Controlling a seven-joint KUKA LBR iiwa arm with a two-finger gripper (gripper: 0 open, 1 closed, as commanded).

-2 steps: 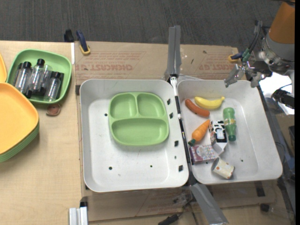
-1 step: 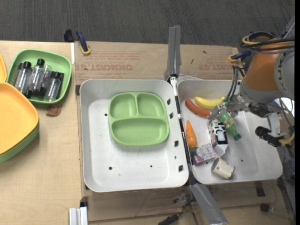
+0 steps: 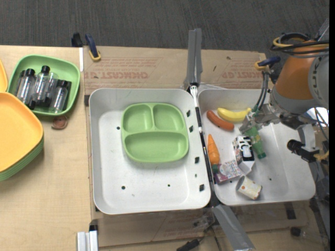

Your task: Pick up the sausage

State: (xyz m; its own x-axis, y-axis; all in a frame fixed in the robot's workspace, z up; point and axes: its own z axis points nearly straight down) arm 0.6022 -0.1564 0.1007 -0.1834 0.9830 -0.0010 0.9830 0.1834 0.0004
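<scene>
Your sausage (image 3: 220,120) lies in the right bin (image 3: 282,192), toward its upper left corner, long axis slanting down to the right, just below the banana (image 3: 233,113). The hand (image 3: 255,120) hangs right of it, near. Whether it's open, you cannot tell. The sausage is reddish-orange, smooth, short.

Bins (image 3: 104,192): smooth white plastic, slight sheen. Divided plate (image 3: 155,132): matt green plastic. Surface (image 3: 47,213): pale wood w/ brown cardboard (image 3: 136,69) on top, printed, dull. Sausage (image 3: 220,120): glossy red-orange. Banana (image 3: 233,113): shiny yellow plastic. Floor (image 3: 131,9): dark rough carpet.
</scene>
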